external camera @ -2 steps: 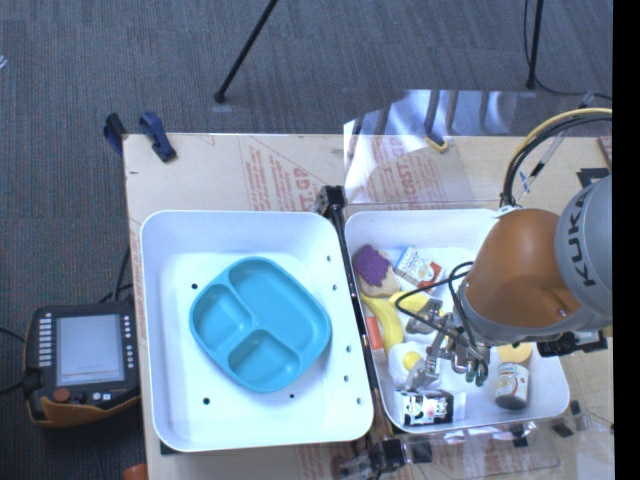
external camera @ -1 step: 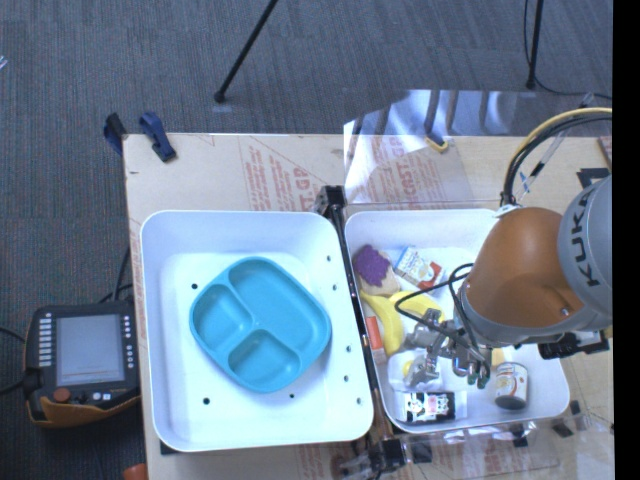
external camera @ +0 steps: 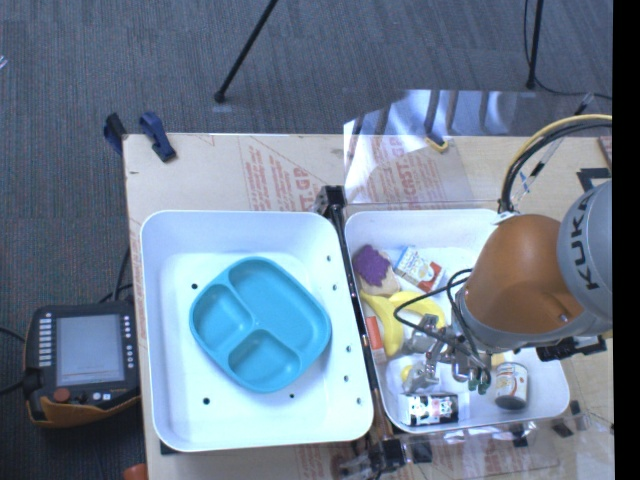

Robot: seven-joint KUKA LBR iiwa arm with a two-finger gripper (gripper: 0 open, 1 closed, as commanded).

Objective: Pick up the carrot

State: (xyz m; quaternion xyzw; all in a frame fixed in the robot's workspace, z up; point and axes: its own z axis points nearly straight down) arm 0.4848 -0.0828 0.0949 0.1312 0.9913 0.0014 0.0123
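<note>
Your carrot [external camera: 373,334] shows as a slim orange sliver lying against the left wall of the right bin [external camera: 420,211], at about 9 o'clock in that bin. It lies lengthwise along the wall, and only a narrow strip of it can be made out.

Just beside it, at its 2 o'clock, lies a yellow banana [external camera: 390,306]. Whether the two touch you cannot tell. At the carrot's 12 o'clock sits a purple bunch of grapes [external camera: 371,263], and at the grapes' 3 o'clock is a small carton [external camera: 416,266].

The gripper [external camera: 440,363] is low in the same bin, at the carrot's 4 o'clock, with the end of the banana between them. It is apart from the carrot. Whether it is open or closed you cannot tell from this view, as the metal parts blur together. Nothing is seen held in it.

Directly at its 6 o'clock, by the near wall, stands a small black-and-white box [external camera: 431,408], and at its 3 o'clock lies a can [external camera: 510,384]. The arm's orange band [external camera: 515,278] looms over the bin's right half.

At 9 o'clock from all this, the left bin [external camera: 240,223] holds a blue divided plate [external camera: 260,323]. Farther out at 9 o'clock, off the bench, a handheld pendant [external camera: 85,353] rests on the floor.
</note>
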